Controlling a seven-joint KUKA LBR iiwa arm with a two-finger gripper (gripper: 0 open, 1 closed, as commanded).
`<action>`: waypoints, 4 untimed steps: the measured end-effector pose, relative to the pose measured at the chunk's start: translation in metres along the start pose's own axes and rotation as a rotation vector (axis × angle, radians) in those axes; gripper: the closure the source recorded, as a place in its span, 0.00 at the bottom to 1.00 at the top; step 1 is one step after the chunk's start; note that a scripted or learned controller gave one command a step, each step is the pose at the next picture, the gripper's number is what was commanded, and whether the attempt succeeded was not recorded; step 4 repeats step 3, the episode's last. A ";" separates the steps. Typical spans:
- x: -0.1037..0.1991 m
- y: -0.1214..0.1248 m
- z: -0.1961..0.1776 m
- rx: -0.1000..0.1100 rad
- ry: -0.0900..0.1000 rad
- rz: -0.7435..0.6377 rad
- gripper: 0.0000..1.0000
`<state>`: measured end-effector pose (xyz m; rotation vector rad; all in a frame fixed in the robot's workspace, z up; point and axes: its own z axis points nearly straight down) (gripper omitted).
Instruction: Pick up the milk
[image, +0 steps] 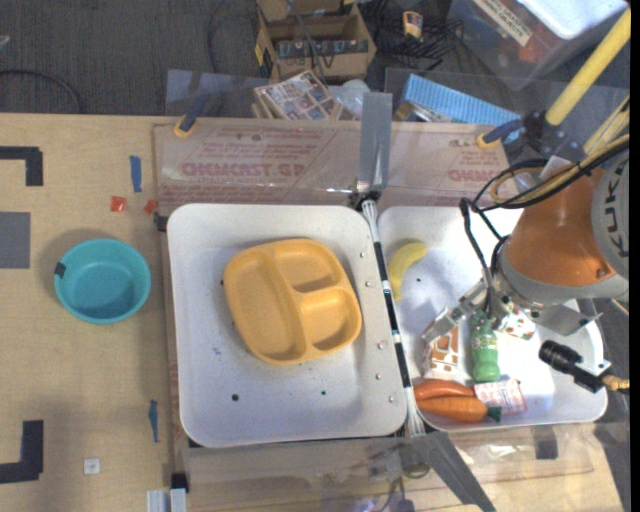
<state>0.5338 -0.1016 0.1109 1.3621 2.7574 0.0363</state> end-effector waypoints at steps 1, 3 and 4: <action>0.000 0.004 -0.014 -0.007 -0.001 -0.002 1.00; 0.018 -0.027 -0.001 -0.001 0.005 0.433 0.00; 0.018 -0.027 -0.001 -0.001 0.005 0.433 0.00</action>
